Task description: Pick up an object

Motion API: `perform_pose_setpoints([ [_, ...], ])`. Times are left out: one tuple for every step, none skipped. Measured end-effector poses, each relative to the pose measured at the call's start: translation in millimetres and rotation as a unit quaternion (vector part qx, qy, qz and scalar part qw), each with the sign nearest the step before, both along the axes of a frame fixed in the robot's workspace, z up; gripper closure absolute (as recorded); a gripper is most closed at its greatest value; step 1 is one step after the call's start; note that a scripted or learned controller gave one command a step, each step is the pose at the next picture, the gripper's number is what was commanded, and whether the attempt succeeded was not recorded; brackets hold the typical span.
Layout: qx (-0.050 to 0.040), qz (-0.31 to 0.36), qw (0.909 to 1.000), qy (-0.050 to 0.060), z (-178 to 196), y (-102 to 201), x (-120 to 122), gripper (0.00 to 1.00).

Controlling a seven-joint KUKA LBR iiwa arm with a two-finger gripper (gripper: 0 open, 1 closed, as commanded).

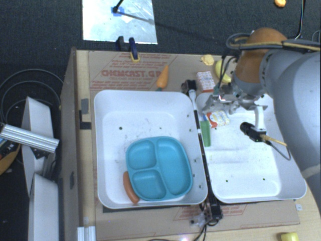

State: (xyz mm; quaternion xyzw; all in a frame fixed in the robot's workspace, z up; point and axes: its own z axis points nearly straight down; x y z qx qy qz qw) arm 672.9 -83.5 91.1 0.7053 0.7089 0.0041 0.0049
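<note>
Nearest the lens, a blue three-compartment plastic plate (159, 168) fills the left white bin (108, 134), an orange sausage-shaped toy (130, 187) touching its lower-left edge. My guess at the target is the small red-and-white packet (218, 118) at the top left of the right white bin (261, 185), a green stick (205, 133) just beside it by the dividing wall. The jaws (223, 100) hang just above it (whether released or clenched I cannot tell). The grey arm (291, 89) reaches in from the right, wrist bent down over the desk.
</note>
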Motion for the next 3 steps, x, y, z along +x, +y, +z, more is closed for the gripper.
perform_pose_setpoints([
  [-0.0005,-0.002,1.0,-0.004,1.0,-0.1,-18.7,0.0],
  [-0.0004,-0.003,1.0,-0.005,1.2,-2.8,-32.8,0.0],
  [-0.0016,-0.002,1.0,-0.008,13.7,-3.7,-30.8,1.0],
])
